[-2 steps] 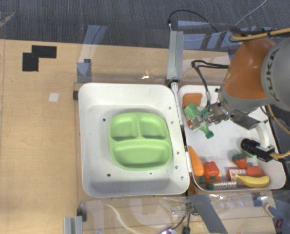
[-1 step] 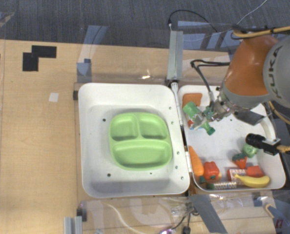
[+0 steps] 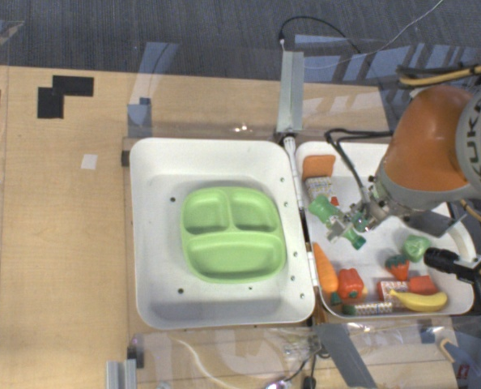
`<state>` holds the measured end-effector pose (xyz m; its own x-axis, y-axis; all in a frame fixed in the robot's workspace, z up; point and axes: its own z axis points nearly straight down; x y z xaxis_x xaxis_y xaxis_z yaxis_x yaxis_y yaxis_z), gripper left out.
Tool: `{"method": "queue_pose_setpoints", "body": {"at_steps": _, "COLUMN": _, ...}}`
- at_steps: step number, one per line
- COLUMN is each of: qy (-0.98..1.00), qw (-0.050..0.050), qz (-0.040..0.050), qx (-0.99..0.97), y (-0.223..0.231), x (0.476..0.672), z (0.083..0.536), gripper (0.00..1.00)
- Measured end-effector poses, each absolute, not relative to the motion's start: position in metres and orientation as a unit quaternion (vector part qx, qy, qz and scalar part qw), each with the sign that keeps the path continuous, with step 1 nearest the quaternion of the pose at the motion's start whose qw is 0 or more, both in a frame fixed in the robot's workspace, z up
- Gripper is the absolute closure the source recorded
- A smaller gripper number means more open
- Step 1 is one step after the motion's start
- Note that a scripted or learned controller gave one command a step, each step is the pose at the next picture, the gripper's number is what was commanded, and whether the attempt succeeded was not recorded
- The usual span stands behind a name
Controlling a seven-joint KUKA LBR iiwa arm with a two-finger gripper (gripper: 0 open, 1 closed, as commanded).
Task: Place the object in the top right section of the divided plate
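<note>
Gripper point(image 3: 347, 224) sits low over the left half of the right bin point(image 3: 466, 302), the arm reaching in from the right with the orange band point(image 3: 425, 146) above it. Fingers are closed on a green bottle point(image 3: 328, 211): small, translucent green body, lying tilted, one end pointing up-left toward the bin's inner wall, the other end with a darker green cap showing just below the fingers. Whether the bottle is lifted clear of the bin floor cannot be told. Around it in the same bin: orange block point(image 3: 318, 165) at the top left, carrot point(image 3: 325, 269) along the left wall, red pepper point(image 3: 351, 283) just beside the carrot, banana point(image 3: 419, 301) near the front edge, green piece point(image 3: 416, 247) to the right. Left bin point(image 3: 147, 217) holds the green divided plate point(image 3: 232, 233), two small upper sections and one long lower section.
</note>
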<state>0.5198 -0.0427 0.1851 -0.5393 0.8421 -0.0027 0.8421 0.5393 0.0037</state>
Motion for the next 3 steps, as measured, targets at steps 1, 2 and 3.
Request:
{"method": "queue_pose_setpoints", "body": {"at_steps": 1, "qy": 0.926, "qw": 0.003, "qz": 0.0017, "qx": 0.378, "y": -0.016, "x": 0.488, "z": 0.223, "gripper": 1.00}}
{"method": "queue_pose_setpoints", "body": {"at_steps": 2, "qy": 0.972, "qw": 0.003, "qz": 0.0010, "qx": 0.236, "y": -0.042, "x": 0.524, "z": 0.185, "gripper": 1.00}}
{"method": "queue_pose_setpoints", "body": {"at_steps": 3, "qy": 0.994, "qw": 0.009, "qz": -0.0022, "qx": 0.111, "y": -0.111, "x": 0.566, "z": 0.090, "gripper": 1.00}}
